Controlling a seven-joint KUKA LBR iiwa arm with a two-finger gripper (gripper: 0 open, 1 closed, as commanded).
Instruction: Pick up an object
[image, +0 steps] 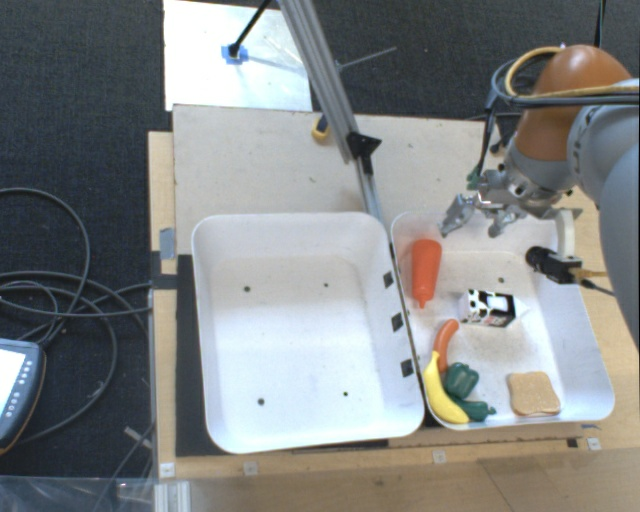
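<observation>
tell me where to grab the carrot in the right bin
Grip the carrot across its thick upper half, coming straight down from above. It lies flat, its long axis running up-down in the view, tapering toward the near end, with bare bin floor on its right for a finger.

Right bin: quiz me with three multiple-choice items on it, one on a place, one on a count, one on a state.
1. Where does the carrot lie in the right bin?
A. near its far left corner
B. at its near right corner
C. in its middle

2. How many slices of bread lie in that bin?
A. none
B. one
C. three

3. Where is the pincer?
A. shut on the banana
B. down in the left bin
C. above the right bin's far edge, with nothing between its fingers

Answers: 1 A, the carrot lies beside the wall next to the left bin, at the far end. 2 B, a single slice sits near the right bin's near right corner. 3 C, the pincer hangs over the far rim, apart from every object.
</observation>
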